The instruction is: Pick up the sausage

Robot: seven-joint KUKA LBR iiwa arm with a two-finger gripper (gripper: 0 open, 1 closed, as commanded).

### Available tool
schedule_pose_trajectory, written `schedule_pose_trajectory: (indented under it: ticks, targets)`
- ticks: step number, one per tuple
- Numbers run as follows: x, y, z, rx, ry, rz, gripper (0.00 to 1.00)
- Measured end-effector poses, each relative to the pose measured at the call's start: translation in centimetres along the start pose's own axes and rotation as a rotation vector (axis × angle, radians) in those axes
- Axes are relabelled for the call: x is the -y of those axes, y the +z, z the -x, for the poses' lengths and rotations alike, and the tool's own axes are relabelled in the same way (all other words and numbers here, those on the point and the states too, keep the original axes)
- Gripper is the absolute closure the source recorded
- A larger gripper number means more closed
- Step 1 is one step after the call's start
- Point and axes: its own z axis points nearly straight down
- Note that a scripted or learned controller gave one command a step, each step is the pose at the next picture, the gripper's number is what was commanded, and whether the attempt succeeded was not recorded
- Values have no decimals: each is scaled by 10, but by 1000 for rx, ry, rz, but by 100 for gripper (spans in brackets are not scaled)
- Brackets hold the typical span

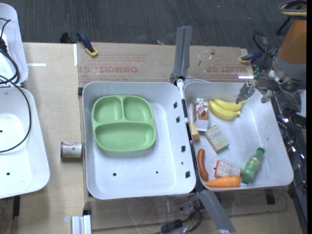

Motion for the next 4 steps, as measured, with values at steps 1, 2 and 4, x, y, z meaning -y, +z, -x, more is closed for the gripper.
schedule_pose_trajectory:
  ticks: [1,2,4]
  targets:
    - [39,26,-54,0,-167,0,0]
    - [69,0,-159,0,-33,-1,0]
    - [150,1,-134,0,-46,-2,0]
